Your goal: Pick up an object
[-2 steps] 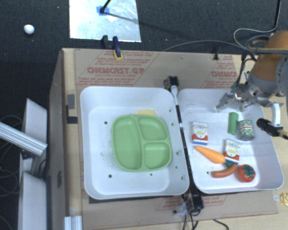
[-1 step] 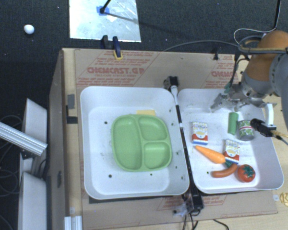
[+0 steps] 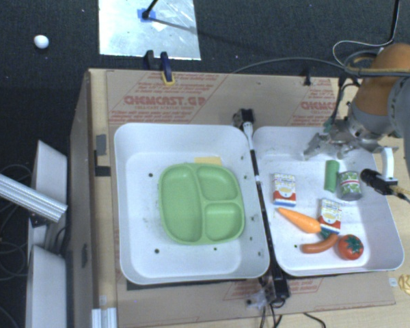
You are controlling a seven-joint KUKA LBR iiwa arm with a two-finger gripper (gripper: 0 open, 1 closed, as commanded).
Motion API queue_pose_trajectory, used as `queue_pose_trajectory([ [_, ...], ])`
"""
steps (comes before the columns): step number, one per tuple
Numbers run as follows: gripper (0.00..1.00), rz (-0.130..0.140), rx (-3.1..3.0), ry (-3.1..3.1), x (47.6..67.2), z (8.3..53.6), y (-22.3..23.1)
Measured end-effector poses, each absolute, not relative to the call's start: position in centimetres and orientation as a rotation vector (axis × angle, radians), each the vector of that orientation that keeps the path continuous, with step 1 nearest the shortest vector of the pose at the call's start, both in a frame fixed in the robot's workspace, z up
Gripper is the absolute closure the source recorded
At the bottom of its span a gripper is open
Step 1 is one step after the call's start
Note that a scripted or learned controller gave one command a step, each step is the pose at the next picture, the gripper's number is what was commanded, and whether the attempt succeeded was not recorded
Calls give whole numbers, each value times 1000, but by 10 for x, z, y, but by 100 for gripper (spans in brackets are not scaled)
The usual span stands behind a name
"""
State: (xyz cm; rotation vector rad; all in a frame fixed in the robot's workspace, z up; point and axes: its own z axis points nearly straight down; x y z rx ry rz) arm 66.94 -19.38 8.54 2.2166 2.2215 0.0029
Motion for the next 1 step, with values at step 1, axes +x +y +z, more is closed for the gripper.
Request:
queue_pose_trajectory([
  [1,0,3,2214,2225,669,85,-168],
])
